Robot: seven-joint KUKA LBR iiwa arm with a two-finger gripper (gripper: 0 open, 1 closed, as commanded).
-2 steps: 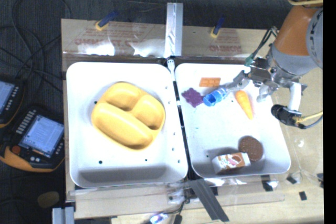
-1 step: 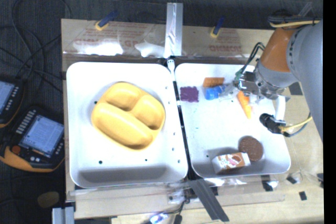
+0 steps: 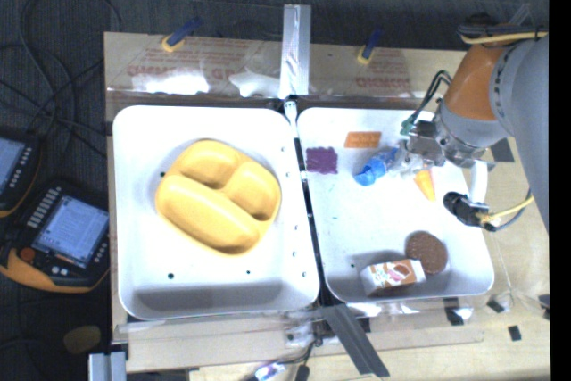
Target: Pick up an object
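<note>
The gripper (image 3: 416, 147) hangs low over the right white bin (image 3: 339, 272), near its far right corner; whether it is open or closed I cannot tell; just beside it on the left lies a blue plastic bottle-shaped object (image 3: 373, 168), long axis slanting from upper right to lower left; an orange cone-shaped piece (image 3: 426, 183) sits just below; the blue one looks the nearer target.

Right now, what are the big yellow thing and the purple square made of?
The yellow thing looks like soft foam or rubber: rounded, puffy lobes with a dull sheen. The purple square looks like matte foam or felt, flat and unshiny. Neither is certain.
</note>
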